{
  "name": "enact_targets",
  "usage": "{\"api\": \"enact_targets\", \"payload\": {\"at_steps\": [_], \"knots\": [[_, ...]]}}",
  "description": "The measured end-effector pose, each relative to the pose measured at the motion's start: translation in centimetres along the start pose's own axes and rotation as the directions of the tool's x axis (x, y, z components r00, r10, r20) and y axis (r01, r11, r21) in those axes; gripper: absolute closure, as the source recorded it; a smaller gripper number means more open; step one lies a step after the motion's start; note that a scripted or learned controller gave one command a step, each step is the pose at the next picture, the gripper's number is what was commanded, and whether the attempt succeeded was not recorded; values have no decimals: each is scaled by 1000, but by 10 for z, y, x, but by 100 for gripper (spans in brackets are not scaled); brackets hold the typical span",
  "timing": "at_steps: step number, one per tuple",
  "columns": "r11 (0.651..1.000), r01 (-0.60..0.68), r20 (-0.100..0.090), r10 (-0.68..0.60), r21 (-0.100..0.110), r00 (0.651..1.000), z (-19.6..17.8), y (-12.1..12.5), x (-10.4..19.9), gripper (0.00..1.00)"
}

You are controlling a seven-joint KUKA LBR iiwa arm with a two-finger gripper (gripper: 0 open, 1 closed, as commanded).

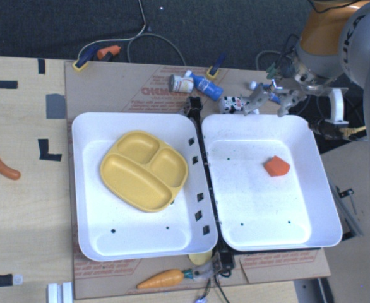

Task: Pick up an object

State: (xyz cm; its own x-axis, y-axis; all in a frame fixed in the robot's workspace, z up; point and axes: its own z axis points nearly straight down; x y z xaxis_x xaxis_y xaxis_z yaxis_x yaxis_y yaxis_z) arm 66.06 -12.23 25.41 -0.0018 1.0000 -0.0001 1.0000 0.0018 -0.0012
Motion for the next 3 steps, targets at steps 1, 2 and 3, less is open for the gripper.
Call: {"api": "enact_targets", "payload": {"at_steps": [1,2,3], "knots": [[1000,-6,2,6,6,1000,93,5,-71,0],[1000,-5,0,5,5,1000,168,-59,-100,0],[1000,-1,2,1,-3,1000,153,-55,-98,100]]}}
